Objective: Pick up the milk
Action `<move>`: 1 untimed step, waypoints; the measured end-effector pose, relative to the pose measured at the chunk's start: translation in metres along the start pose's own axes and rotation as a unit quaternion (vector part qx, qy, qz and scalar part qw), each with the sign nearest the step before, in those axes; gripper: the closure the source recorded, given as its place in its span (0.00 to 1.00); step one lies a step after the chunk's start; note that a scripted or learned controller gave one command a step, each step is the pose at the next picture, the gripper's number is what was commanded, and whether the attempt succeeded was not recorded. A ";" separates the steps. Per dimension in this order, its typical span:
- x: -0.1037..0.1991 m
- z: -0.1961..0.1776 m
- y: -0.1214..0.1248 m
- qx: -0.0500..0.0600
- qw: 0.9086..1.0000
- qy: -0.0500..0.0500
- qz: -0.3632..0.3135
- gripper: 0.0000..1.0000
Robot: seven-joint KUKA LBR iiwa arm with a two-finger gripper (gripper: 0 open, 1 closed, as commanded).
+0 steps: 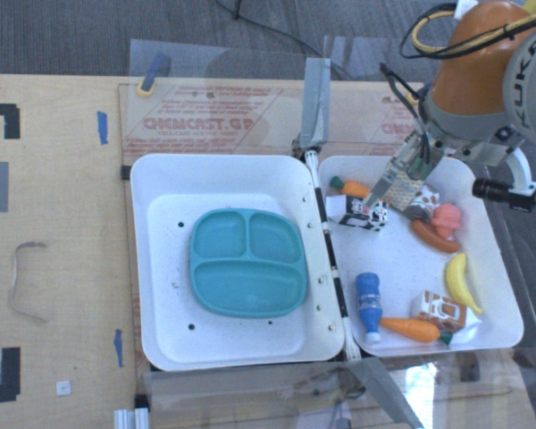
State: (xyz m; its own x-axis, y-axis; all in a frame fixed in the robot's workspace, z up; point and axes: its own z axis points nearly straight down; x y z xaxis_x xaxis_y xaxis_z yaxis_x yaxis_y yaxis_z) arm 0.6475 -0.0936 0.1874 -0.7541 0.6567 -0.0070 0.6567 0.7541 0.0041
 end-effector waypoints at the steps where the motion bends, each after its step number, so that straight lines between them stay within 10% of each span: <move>1: -0.025 0.070 -0.006 -0.007 0.998 -0.006 0.061 0.00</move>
State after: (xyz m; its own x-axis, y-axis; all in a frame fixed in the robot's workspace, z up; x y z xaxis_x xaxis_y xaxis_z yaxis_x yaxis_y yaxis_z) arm 0.6635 -0.1146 0.1179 -0.6676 0.7443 -0.0172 0.7440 0.6678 0.0200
